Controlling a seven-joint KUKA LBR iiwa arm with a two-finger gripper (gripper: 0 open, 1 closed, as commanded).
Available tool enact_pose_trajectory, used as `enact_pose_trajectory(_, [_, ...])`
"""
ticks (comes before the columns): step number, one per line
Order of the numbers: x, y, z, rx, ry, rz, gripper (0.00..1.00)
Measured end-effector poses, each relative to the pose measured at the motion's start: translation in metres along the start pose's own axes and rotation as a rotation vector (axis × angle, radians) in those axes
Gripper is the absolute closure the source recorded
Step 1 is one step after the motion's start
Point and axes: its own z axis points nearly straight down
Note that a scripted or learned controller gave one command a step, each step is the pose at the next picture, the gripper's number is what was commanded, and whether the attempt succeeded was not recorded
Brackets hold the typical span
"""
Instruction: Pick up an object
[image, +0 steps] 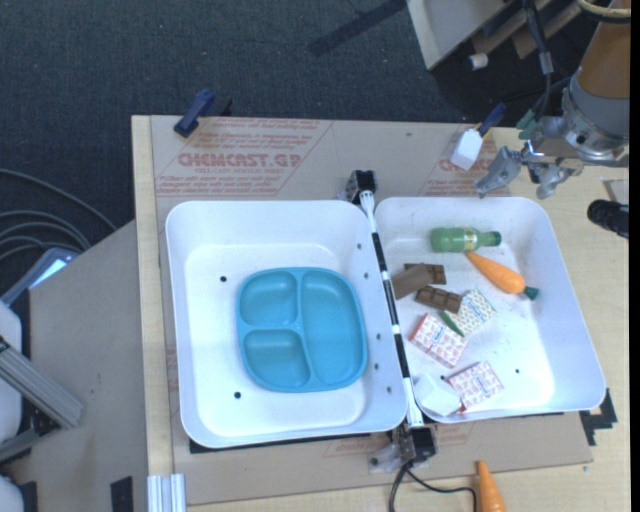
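While the task stands at its approach step, you see, from left to right: the left bin holding a blue divided plate; the right bin holding two brown chocolate bars, patterned packets, a green bottle and an orange carrot. Beyond that bin's far rim hangs the gripper, fingers spread apart, nothing between them. Your next move, by judgement: bring it over one item, the bottle or carrot being nearest, then descend and close.
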Motion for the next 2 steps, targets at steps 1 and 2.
enact_pose_trajectory(1, [0.034, -0.025, 0.135, 0.002, 0.001, -0.001, 0.0])
enact_pose_trajectory(2, [-0.005, 0.013, 0.106, -0.002, -0.001, 0.001, 0.0])
